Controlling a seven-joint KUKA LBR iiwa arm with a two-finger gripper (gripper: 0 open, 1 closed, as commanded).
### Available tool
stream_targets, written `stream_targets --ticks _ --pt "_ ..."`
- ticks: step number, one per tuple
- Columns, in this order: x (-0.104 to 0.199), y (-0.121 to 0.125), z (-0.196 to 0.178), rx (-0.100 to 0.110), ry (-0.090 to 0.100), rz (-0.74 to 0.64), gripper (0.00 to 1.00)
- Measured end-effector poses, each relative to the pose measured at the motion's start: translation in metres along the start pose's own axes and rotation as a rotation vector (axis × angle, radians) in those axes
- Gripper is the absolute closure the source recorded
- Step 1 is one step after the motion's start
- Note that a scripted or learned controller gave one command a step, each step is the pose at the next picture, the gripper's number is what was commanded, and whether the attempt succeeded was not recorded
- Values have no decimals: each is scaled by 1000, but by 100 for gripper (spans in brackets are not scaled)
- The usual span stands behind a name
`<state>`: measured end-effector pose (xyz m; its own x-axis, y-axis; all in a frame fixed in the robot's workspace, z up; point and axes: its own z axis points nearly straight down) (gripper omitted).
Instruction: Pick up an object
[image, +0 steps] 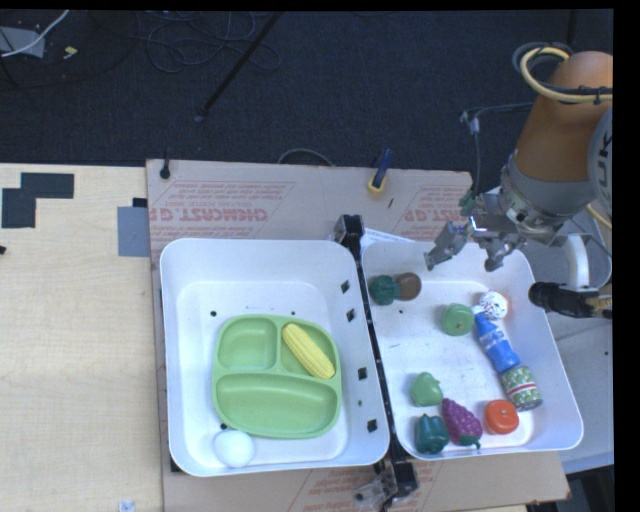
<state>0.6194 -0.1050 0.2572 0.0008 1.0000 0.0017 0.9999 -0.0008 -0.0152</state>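
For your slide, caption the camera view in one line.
Open gripper above right bin of toy foods; corn on green tray.

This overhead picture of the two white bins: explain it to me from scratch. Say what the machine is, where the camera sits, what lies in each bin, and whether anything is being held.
The machine at the right is a grey robot arm with an orange band. Its gripper, the part that grasps, hangs above the far edge of the right white bin with its fingers spread and nothing between them. One fixed camera looks down on the bench at a slant.

The left white bin holds a green divided plastic plate with a yellow toy corn cob on it, and a white ball beside the plate.

The right bin holds toy food: a teal and brown piece, a green apple, a blue and white bottle, a patterned can, an orange tomato, purple grapes and two green peppers.
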Motion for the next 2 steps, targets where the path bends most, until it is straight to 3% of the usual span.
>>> stream_targets --ticks 1,2 --pt "0 2 -8 -12 -1 -2 0" --pt "1 -6 53 -7 -1 -1 0"
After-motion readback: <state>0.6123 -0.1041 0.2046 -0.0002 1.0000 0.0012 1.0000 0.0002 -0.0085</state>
